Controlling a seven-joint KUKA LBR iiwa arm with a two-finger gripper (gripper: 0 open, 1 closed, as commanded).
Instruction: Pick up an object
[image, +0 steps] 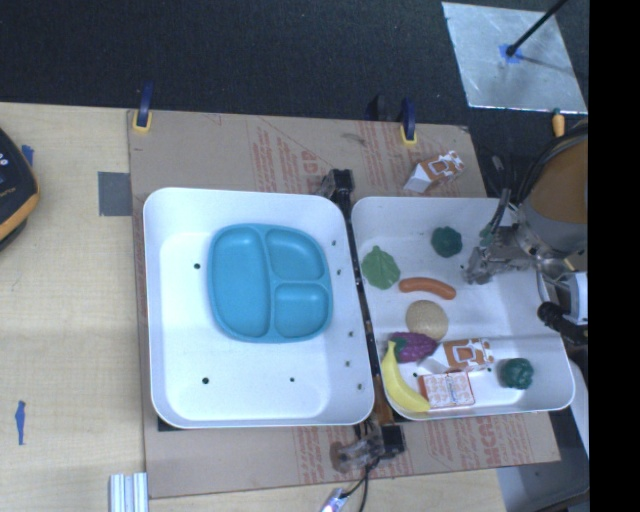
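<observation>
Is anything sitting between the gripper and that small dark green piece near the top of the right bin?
Nothing visible does. The gripper hangs just right of the dark green piece, with bare white bin floor between them. The orange sausage lies lower left, off that line.
</observation>
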